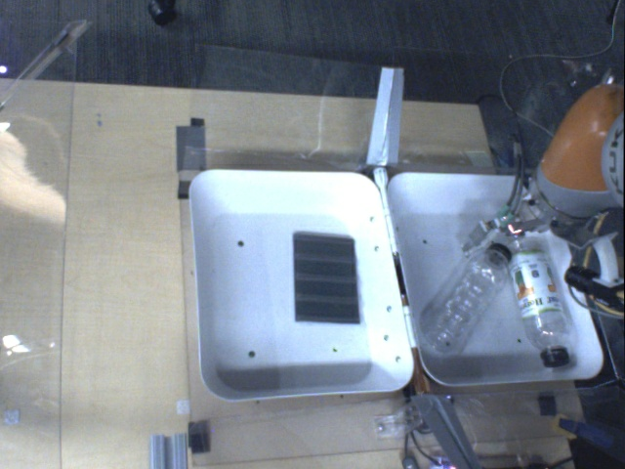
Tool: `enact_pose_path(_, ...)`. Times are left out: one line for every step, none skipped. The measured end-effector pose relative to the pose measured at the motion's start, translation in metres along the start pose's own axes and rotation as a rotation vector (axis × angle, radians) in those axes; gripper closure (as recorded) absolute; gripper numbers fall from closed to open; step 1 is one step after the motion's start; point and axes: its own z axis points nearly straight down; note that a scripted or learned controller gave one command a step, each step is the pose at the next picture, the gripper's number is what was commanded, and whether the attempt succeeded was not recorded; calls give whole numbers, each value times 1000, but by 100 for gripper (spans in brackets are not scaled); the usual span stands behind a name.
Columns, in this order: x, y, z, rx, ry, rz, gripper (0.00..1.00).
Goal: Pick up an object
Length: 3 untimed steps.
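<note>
No writing can be read anywhere. The one label sits on the clear bottle (538, 297) near the right edge of the right bin (586, 360): a white wrap with orange and green marks, its print too small and blurred to make out any word, brand or number.

Dark ribbed pad (327, 277) in left bin (220, 223) (lying flat, near centre)
</note>
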Motion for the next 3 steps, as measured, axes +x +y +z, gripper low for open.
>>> enact_pose_path(10,-17,-2,-3,-1,-98,0)
enact_pose_path(-19,9,18,-4,-2,51,0)
enact_pose_path(-10,-21,15,-14,-7,-42,0)
